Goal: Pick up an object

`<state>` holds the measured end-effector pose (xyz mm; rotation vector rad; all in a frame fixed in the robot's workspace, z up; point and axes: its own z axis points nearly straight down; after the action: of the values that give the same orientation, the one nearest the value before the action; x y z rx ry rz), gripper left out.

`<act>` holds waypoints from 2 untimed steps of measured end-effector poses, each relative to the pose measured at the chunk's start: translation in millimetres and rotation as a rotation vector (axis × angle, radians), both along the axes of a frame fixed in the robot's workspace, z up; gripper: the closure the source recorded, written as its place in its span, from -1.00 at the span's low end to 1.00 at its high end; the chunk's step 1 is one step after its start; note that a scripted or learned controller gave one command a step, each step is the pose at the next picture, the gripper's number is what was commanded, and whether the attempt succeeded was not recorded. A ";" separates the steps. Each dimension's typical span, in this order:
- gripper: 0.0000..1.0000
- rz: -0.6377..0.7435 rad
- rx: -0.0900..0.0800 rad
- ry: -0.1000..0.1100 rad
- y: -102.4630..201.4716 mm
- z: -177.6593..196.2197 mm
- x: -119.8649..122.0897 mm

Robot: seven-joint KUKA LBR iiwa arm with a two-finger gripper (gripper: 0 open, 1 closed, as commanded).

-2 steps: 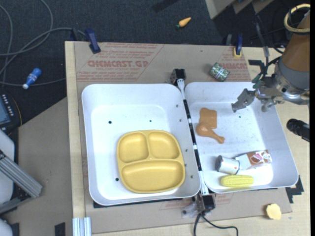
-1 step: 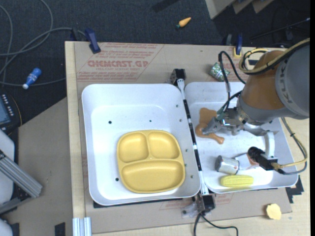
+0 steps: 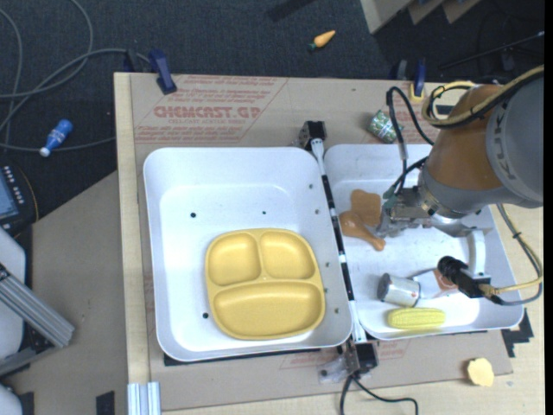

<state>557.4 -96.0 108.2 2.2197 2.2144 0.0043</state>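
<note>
In the right bin (image 3: pixel 501 318), a brown flat toy piece (image 3: pixel 363 216) lies near the left wall. My gripper (image 3: pixel 393 216) is down at its right edge, touching or nearly touching it; the wrist hides the contact. Toward the front of that bin a small silver can (image 3: pixel 399 290) lies on its side. A yellow corn cob (image 3: pixel 416 319) rests just in front of the can. The left bin (image 3: pixel 173 180) holds a yellow divided plate (image 3: pixel 263 282).
The arm with its orange band (image 3: pixel 462 158) covers the right bin's back right part. On the bench outside the bins sit a small greenish can (image 3: pixel 381 125) at the back and a yellow chunk (image 3: pixel 479 372) at the front right. A black clip (image 3: pixel 313 132) sits between the bins.
</note>
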 end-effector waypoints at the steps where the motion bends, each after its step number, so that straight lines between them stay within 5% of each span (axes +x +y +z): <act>1: -1.00 0.000 0.000 0.001 0.1 -0.8 -0.3; 2: -1.00 0.004 0.002 0.004 2.6 -25.0 24.8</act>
<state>582.2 -93.4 83.2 2.2182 2.2222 0.0014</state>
